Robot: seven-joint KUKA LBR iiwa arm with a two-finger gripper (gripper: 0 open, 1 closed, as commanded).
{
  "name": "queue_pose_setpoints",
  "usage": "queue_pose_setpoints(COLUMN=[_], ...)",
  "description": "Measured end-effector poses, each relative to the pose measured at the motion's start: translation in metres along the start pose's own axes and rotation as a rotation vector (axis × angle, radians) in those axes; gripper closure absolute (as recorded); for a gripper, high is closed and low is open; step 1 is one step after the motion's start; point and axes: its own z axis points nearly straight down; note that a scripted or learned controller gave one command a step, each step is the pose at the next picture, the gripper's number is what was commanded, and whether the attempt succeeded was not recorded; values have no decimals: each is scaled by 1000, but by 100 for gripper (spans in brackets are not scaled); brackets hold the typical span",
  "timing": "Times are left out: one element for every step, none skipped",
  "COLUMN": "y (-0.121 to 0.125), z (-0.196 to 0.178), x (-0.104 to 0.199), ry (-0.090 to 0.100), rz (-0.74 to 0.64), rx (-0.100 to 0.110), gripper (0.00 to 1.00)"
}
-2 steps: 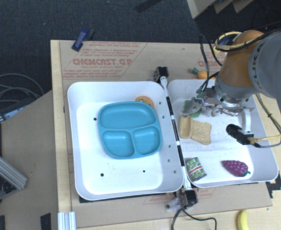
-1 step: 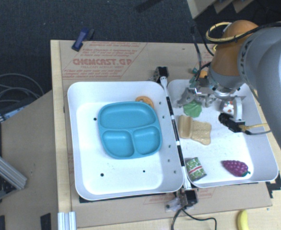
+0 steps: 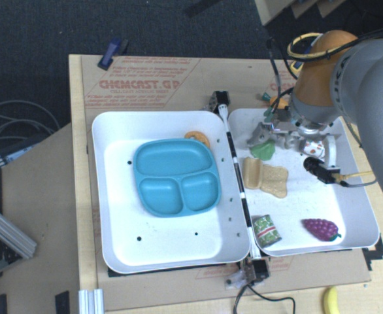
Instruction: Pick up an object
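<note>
Camera view: divided plate (image 3: 176,185) in left bin (image 3: 113,241)

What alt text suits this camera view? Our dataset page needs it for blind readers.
A grey robot arm's gripper hangs over a green item in the right bin, near bread and grapes. The left bin holds a blue tray.

Landmark: blue divided tray (image 3: 176,185), centred in the left bin (image 3: 113,241). Right of it, in the right bin (image 3: 358,231): gripper (image 3: 268,136) low over a green object (image 3: 264,151), tan bread pieces (image 3: 265,176), green-and-red packet (image 3: 266,230), purple grapes (image 3: 321,228). Orange-brown item (image 3: 197,137) touches the tray's far edge.
</note>
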Motion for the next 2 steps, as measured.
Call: queue_pose_setpoints(y=[-1,19], z=[0,0], x=[5,-11], ry=[1,-1], rz=[-1,-1], rx=[0,-3], gripper=[0,0])
